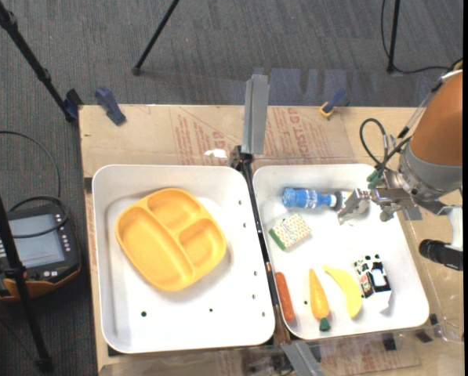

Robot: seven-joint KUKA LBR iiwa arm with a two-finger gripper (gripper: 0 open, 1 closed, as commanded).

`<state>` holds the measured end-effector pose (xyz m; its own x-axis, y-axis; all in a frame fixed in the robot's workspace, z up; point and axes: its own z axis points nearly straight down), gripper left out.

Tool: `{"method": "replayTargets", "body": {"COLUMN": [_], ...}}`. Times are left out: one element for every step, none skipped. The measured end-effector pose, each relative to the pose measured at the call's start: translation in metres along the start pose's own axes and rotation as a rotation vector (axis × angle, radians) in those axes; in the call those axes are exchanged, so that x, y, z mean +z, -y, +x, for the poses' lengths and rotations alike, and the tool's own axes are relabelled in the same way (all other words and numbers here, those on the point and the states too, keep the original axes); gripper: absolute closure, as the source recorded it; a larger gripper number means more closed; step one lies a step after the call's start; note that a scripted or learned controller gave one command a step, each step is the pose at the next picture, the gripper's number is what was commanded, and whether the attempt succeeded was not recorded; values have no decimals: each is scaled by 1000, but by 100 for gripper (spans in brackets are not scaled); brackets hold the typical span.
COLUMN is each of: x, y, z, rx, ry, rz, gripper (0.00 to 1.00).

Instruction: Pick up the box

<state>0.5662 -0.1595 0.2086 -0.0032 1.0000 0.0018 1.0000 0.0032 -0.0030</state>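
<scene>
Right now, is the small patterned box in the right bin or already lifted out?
In the bin. The box lies flat on the right bin's floor, apart from the end effector.

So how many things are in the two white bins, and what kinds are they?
Plates: 1, the yellow plate
Bottles: 1, the blue bottle
Boxes: 1, the small box
Cartons: 1, the black-and-white carton
Toy foods: 3, the sausage, the carrot, the banana
Total: 7
</scene>
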Motion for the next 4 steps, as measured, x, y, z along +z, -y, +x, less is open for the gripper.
{"method": "replayTargets", "body": {"x": [106, 113, 113, 113], "y": [-29, -1, -55, -76], "z": [21, 72, 50, 75], "rx": [-187, 145, 155, -36], "ry": [1, 2, 0, 3], "rz": [-3, -18, -17, -13], "gripper": [0, 0, 0, 0]}}
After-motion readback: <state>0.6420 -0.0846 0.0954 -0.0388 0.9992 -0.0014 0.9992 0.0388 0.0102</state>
